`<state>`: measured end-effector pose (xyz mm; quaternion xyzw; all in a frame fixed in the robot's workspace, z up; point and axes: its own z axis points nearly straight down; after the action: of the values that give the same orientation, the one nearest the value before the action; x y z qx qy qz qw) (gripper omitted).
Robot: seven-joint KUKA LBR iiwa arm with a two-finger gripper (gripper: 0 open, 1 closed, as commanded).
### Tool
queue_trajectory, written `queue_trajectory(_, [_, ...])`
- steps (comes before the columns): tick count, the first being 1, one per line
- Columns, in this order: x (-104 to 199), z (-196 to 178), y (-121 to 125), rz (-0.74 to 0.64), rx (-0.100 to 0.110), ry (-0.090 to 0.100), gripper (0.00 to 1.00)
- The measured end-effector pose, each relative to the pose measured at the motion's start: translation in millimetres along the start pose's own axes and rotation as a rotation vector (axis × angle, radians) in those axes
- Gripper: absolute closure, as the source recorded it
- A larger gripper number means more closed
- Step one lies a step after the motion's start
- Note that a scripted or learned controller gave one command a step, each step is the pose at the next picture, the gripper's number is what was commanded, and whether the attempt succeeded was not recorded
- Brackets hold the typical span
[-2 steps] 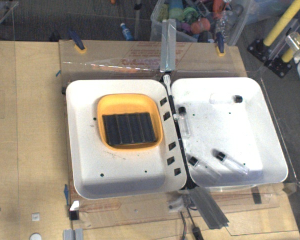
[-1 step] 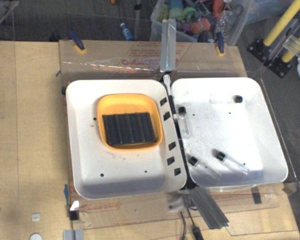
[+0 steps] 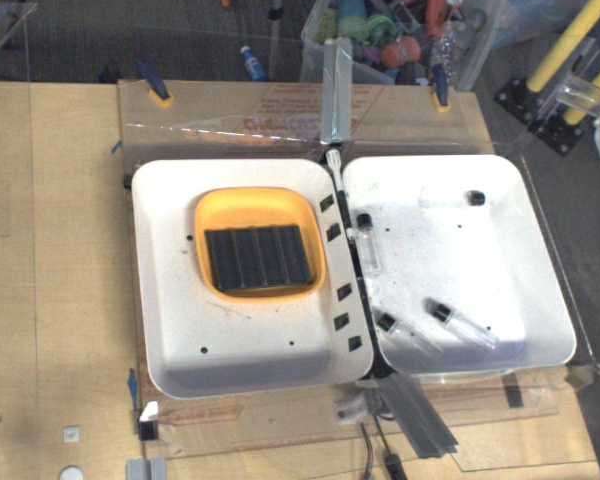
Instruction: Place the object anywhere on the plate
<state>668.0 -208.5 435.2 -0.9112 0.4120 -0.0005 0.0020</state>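
Two white bins side by side on the tabletop [image 3: 50,268], and the action sits in the left bin [image 3: 170,360]: an orange plate [image 3: 255,199] with a dark ridged block [image 3: 258,256] lying flat across its middle, well inside the rim. If that block is the object, the job looks done! Over in the right bin [image 3: 542,298] lie a clear tube with a black cap [image 3: 462,324], a second clear tube [image 3: 366,245] close to the divider, and a small black piece [image 3: 475,199] near the far wall. As for the tool, whether it is apart or together I cannot tell. The danger now? A fresh pass over the plate could nudge the block off or tip the plate. And those clear tubes look slick and round, likely to roll from any grab.
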Motion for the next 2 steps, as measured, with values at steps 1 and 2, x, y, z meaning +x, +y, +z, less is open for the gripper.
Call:
queue_trajectory(1, [4.5,0.2,3.8,-0.124,0.001,0.001,1.00])
queue_trajectory(2, [3.5,0.8,2.9,-0.351,0.001,0.000,1.00])
